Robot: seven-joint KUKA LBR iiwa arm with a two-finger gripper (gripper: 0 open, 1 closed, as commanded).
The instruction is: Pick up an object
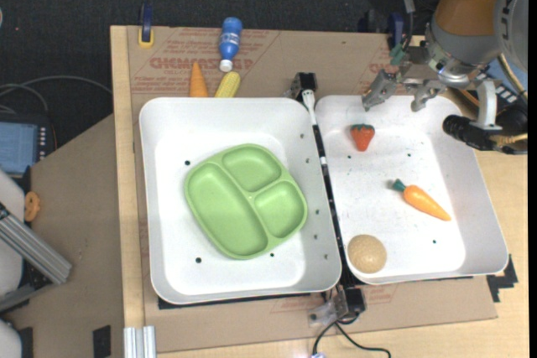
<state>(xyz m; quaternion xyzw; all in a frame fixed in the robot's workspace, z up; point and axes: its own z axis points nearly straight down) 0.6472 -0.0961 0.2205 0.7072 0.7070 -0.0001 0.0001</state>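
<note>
I see the claw point(401, 93) over the right bin's point(478, 251) far edge, fingers spread apart and gripping nothing. The strawberry point(362, 136) lies just below it; the carrot point(420, 199) and a tan ball point(367, 252) sit nearer me.

Bench point(126, 180) with two white bins point(168, 264)

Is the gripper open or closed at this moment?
Open. The gripper hangs over the right bin's far edge with its two fingers spread apart, nothing between them.
</note>
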